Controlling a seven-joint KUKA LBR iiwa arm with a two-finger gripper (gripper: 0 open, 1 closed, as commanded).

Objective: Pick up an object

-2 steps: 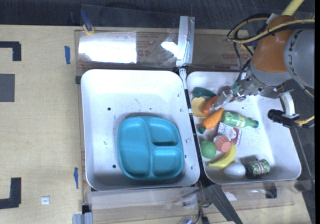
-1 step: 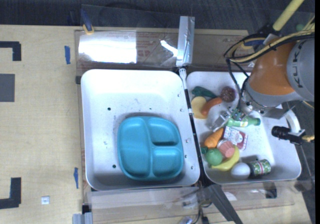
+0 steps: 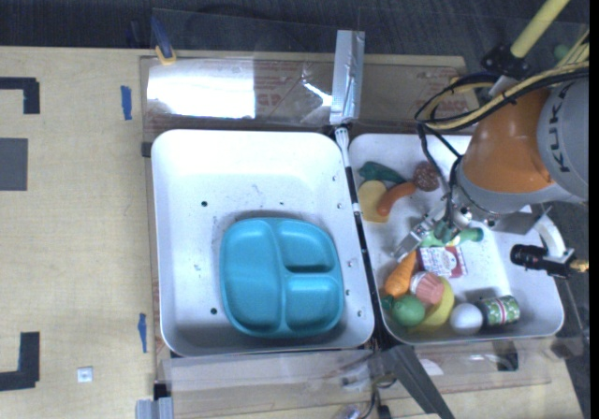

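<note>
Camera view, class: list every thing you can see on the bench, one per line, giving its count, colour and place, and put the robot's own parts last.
White bins: 2, side by side, left bin, right bin.
Divided plate: 1, blue, three compartments, in the left bin.
Carrot: 1, orange, right bin near the divider.
Round yellow piece: 1, upper left of the right bin.
Green ball: 1, bottom of the right bin.
White egg: 1, bottom of the right bin.
Small can: 1, green label, beside the egg.
Red-and-white packet: 1, middle of the right bin.
Arm: 1, grey with orange band, over the right bin.
Gripper: 1, low among the toys.
</note>
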